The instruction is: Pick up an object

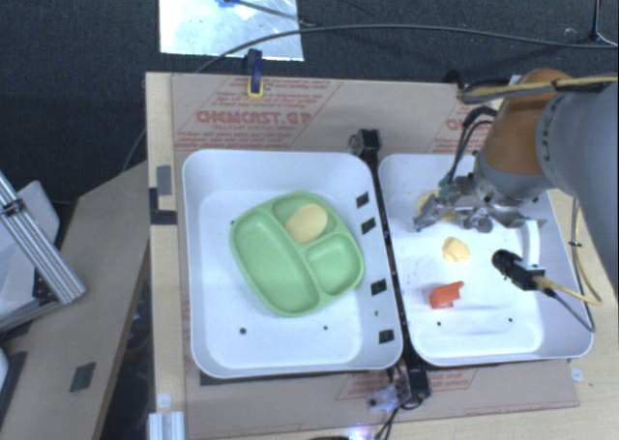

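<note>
My gripper (pixel 452 216) hangs low over the back part of the right bin (pixel 556 322), with the grey arm reaching in from the right. A small yellow piece (pixel 456 250) lies on the bin floor just in front of the gripper. A red piece (pixel 446 294) lies nearer the front, apart from it. Another yellow bit (pixel 426 202) peeks out at the gripper's left side, partly hidden by it. I see nothing held by the gripper.
The left bin (pixel 218 332) holds a green divided plate (pixel 280 278) with a pale yellow item (pixel 308 223) in its back compartment. A black divider (pixel 379 235) runs between the bins. A shiny sheet (pixel 193 13) lies beyond the bench.
</note>
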Available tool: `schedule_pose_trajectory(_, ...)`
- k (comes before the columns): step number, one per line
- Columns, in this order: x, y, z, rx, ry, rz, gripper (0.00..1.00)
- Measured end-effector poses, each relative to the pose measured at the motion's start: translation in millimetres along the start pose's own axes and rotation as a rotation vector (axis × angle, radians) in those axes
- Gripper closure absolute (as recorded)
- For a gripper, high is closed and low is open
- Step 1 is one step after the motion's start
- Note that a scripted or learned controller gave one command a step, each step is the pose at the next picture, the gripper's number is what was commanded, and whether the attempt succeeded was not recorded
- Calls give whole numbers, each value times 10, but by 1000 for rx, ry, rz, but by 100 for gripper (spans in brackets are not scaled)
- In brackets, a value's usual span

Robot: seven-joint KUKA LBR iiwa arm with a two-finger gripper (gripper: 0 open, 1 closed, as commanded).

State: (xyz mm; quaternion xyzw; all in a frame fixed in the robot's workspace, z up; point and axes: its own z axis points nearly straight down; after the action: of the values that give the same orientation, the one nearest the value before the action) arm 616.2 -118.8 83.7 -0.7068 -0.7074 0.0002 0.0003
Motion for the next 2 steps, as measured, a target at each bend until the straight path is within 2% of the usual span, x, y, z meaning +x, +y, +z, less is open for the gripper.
schedule_pose_trajectory(1, -3, 14, -125, -5, -1, 0, 100)
schedule_pose_trajectory(2, 96, 65, -689, -8, -1, -4, 100)
